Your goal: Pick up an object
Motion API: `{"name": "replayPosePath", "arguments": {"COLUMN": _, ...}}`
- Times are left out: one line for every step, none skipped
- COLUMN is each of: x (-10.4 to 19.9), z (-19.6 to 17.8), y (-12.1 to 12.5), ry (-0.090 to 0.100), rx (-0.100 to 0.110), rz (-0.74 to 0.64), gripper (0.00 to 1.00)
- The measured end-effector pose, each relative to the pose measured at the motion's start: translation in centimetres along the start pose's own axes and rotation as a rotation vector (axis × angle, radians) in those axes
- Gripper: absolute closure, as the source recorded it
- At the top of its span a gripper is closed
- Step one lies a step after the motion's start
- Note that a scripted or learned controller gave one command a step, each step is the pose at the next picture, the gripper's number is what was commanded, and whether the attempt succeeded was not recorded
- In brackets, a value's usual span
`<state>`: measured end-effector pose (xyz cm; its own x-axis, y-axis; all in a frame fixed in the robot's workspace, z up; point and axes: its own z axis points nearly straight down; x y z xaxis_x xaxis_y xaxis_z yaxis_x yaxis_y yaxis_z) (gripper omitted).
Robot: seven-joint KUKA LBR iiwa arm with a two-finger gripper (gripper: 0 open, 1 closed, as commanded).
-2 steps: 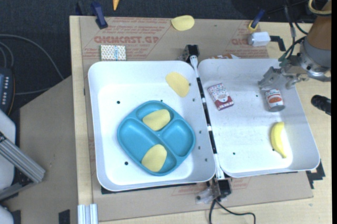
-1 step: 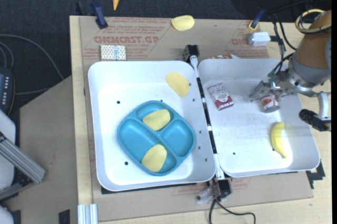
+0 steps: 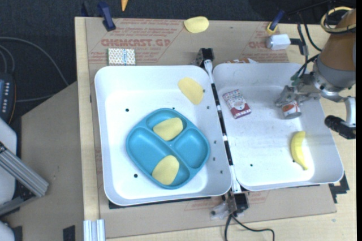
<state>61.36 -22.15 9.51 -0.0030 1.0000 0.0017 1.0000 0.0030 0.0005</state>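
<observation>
- Sitting in the left bin (image 3: 107,121), a blue divided plate (image 3: 167,147) carries two yellow pieces; another yellow piece (image 3: 191,90) lies near the bin's far right corner.
- Right bin (image 3: 254,175): a red-and-white carton (image 3: 237,103) near its left edge, a banana (image 3: 299,149) toward the near right corner.
- Gripper (image 3: 291,107) is clenched on a small can (image 3: 291,110) by the right edge.

Two white bins (image 3: 107,121), one blue plate (image 3: 138,149), one banana (image 3: 299,149).

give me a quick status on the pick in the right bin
Pincer low in right bin, over a small red-and-white item; grasp unconfirmed. Banana and red-white carton lie apart, nothing blocking.
</observation>
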Motion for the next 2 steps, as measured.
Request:
{"name": "replayPosePath", "arguments": {"x": 7.8, "z": -4.8, "y": -0.4, "ry": -0.001, "rx": 0.001, "rz": 0.002, "gripper": 1.00}}
{"name": "replayPosePath", "arguments": {"x": 13.2, "z": -9.0, "y": 0.1, "ry": -0.002, "rx": -0.002, "rz": 0.001, "gripper": 1.00}}
